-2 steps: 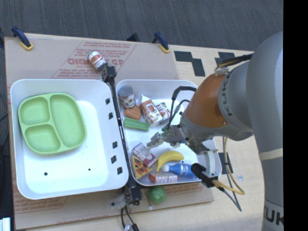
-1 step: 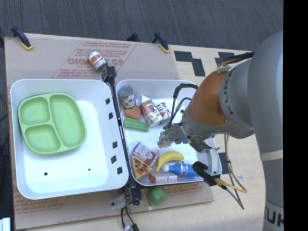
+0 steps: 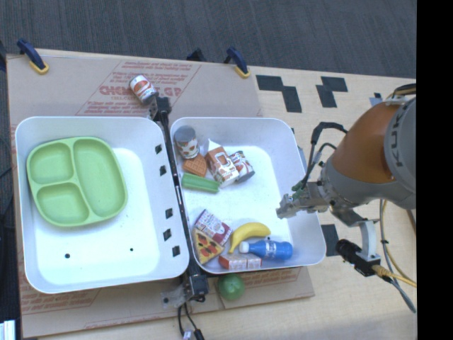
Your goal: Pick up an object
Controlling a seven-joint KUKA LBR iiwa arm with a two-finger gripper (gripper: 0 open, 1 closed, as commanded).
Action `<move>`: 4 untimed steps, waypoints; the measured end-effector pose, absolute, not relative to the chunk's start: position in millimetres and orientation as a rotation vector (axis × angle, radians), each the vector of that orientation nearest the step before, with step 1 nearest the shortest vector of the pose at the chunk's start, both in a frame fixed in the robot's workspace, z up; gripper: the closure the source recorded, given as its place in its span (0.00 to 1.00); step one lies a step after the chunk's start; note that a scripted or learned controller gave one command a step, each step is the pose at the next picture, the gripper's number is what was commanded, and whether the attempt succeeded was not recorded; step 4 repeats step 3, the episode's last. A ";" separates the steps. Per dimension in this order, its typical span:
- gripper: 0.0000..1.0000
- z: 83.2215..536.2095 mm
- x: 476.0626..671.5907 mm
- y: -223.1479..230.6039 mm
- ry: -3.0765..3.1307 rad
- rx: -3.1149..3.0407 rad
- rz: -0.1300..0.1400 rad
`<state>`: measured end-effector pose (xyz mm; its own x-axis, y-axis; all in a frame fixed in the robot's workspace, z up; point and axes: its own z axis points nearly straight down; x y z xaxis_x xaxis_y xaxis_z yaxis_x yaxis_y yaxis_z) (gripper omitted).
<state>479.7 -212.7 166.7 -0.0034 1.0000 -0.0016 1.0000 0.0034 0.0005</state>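
Pincer (image 3: 287,210): you cannot tell its spread.
Risk: banana (image 3: 249,233) and blue bottle (image 3: 270,248) just below-left touch; you may nudge both.

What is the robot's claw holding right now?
Nothing that can be seen. The gripper hangs over the right bin's right edge, apart from the banana and blue bottle.

Red print on cardboard (image 3: 141,83), too blurred to read

The lettering sits on the flattened sheet well beyond the hand (image 3: 289,207), across the bins; labels on the packets and cans are also illegible.
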 end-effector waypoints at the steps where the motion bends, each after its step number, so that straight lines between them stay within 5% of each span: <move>1: 1.00 283.3 550.5 -211.0 2.225 2.212 0.002; 2: 1.00 222.7 597.5 -210.1 2.230 2.214 -0.002; 4: 1.00 250.1 598.1 -177.1 2.227 2.214 0.002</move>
